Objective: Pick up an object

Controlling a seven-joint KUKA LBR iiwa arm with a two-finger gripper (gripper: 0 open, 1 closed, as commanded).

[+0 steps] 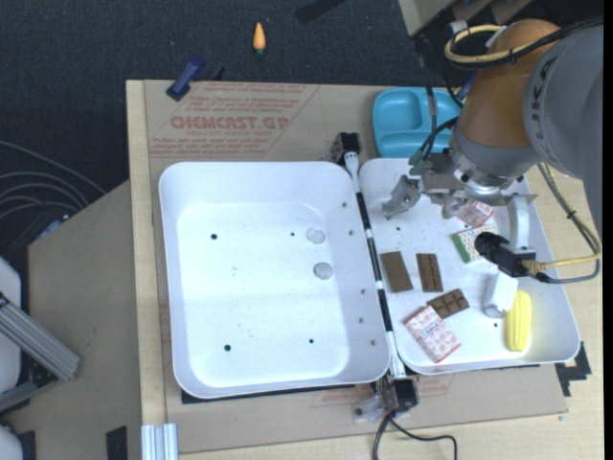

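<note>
Down in the right white plastic bin (565, 338) you have the candidates for picking: two flat dark-brown rectangular bars (396, 271) lying side by side near the divider, a third brown bar (447, 304) tilted just below them, a red-and-white patterned packet (432, 333) touching that bar's lower end, a yellow corn-cob-shaped toy (518, 320) upright by the right wall, and a small white cylinder (496, 293) just beside the corn. A green-and-white packet (465, 244) and a pinkish packet (475, 214) lie partly under the arm.

You see the tool (400, 199) low over the upper left part of this bin, apart from the bars, with nothing visible between its tips; whether it is spread or closed, you cannot tell. The grey arm with its orange band (498, 75) comes in from the upper right, bent steeply down over the bin, a black cable (498, 252) trailing off it.

The left white bin (192, 185) sits alongside on the desk (230, 113), which bears red lettering. A light-blue plastic tray (402, 118) rests behind the right bin.
</note>
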